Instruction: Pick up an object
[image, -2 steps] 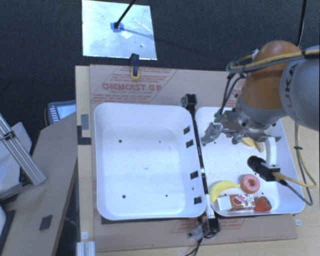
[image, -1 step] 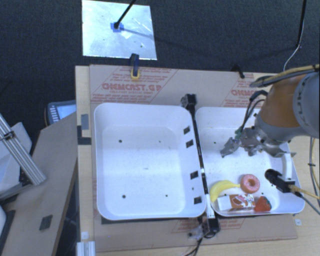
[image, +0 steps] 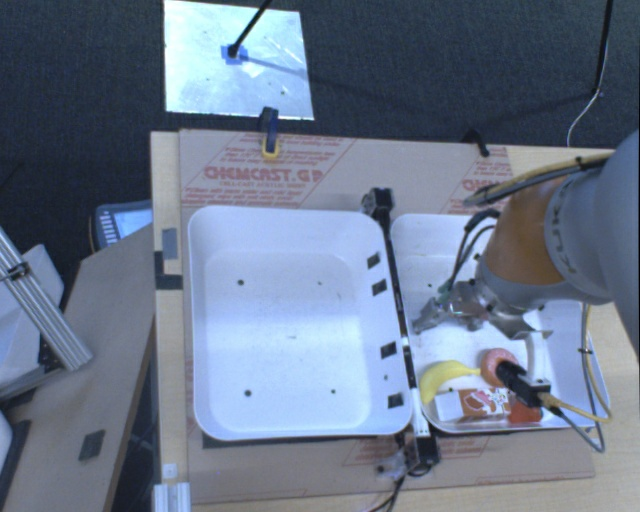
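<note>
The right bin (image: 428, 243) holds three things near its front edge. A yellow banana (image: 443, 378) lies at the front left. Just right of it sits a round pink and red fruit (image: 495, 361), and a red and white packet (image: 480, 404) lies flat along the front wall. My gripper (image: 434, 314) hangs low over the middle left of this bin, behind the banana and apart from it. The grey arm with its orange band (image: 525, 245) reaches in from the right. Nothing shows held in the gripper.
The left white bin (image: 215, 235) stands beside the right one, with a black clipped divider (image: 390, 300) between them. Both rest on a brown cardboard sheet (image: 290, 165). A shiny metal plate (image: 238, 60) lies behind the bench, and an aluminium rail (image: 40, 310) lies at far left.
</note>
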